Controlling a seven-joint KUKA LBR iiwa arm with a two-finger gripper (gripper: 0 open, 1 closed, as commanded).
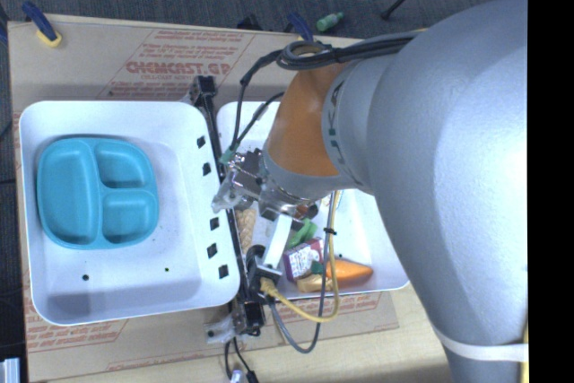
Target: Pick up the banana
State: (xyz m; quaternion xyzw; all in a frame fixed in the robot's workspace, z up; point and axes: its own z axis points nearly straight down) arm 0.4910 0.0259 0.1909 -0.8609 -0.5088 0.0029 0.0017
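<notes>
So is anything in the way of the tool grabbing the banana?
Hard to tell: the arm hides most of the right bin. A yellow bit, maybe the banana, peeks out below a purple packet that seems to lie on it.

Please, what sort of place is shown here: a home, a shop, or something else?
Probably a robotics lab or test bench, not a home. A large grey arm reaches over two white bins that sit on printed cardboard, and there are blue clamps at the bench edge.

Robotics lab: clamped cardboard (170,58), white bins (175,193)
</notes>
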